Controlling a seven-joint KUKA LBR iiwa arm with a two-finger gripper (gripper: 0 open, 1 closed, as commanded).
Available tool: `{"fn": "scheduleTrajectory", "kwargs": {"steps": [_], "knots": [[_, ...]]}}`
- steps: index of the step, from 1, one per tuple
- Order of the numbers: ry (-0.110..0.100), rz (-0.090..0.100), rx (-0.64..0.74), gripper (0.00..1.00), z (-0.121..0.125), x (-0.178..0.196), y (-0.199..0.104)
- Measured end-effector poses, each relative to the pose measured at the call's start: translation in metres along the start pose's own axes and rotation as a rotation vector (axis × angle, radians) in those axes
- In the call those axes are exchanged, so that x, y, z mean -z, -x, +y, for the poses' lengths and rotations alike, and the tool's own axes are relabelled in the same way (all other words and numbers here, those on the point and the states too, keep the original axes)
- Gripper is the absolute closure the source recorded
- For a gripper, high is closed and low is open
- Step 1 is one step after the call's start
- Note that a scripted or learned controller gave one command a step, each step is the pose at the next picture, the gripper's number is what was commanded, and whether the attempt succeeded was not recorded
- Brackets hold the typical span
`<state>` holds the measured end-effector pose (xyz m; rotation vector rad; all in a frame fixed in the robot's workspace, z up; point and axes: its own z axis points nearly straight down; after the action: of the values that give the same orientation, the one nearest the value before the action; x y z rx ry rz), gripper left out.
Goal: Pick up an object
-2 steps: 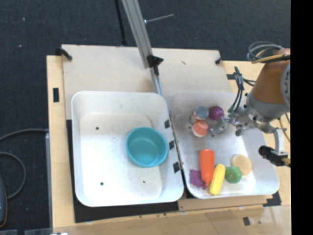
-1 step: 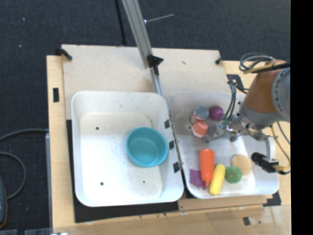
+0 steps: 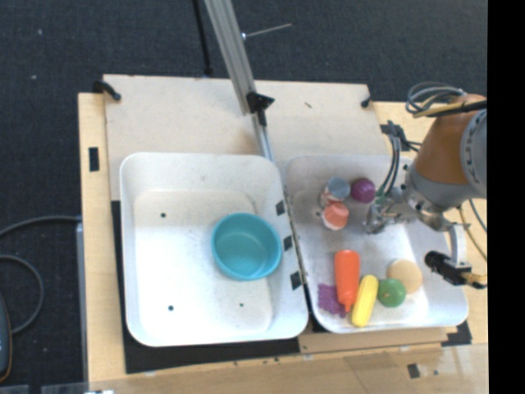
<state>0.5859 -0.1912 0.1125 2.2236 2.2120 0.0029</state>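
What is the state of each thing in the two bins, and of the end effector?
Blue bowl: upright, alone in the left bin.
Orange cylinder: lying flat in the right bin.
Yellow piece: lying flat, touching the orange cylinder.
End effector: low over the right bin, holding nothing visible.

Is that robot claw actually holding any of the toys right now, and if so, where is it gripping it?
Nothing shows between the fingers of the gripper. It is low in the right bin, beside the purple ball, on bare floor.
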Motion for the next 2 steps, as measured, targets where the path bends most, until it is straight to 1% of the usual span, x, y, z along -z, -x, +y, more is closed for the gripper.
{"fn": "scheduleTrajectory", "kwargs": {"steps": [1,2], "knots": [[0.003,0.001,0.009,1.0,0.009,0.062,-0.001],[0.003,0.001,0.009,1.0,0.002,0.117,-0.004]]}}
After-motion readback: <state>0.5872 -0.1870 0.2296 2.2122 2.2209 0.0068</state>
